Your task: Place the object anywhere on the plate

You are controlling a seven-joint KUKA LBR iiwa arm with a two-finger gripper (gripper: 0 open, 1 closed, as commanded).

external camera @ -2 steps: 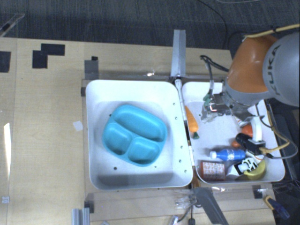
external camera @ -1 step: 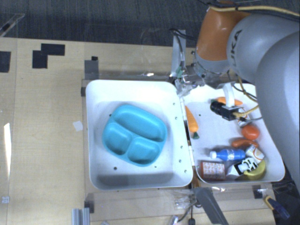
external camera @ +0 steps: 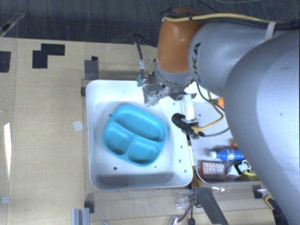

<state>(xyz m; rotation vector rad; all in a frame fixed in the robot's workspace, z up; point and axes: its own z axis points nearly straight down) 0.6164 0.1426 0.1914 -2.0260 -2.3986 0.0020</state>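
Camera view has the blue plate [external camera: 134,135] with 3 compartments lying in the left bin [external camera: 93,139], lower left of the gripper [external camera: 152,96], which hangs just past the plate's upper right rim. Whether it holds anything, I cannot tell.

Two white bins [external camera: 93,139], one blue plate [external camera: 135,134], one bottle [external camera: 227,154].

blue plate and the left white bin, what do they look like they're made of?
Blue plate: looks like molded plastic, semi-gloss; uniform blue colour, soft rounded dividers between its three compartments, faint highlights on the rims. Could be melamine, can't tell.

Left white bin: probably thin formed plastic, smooth and fairly glossy; rounded corners, soft reflections on the walls, small dark holes in the floor. Painted metal isn't ruled out.
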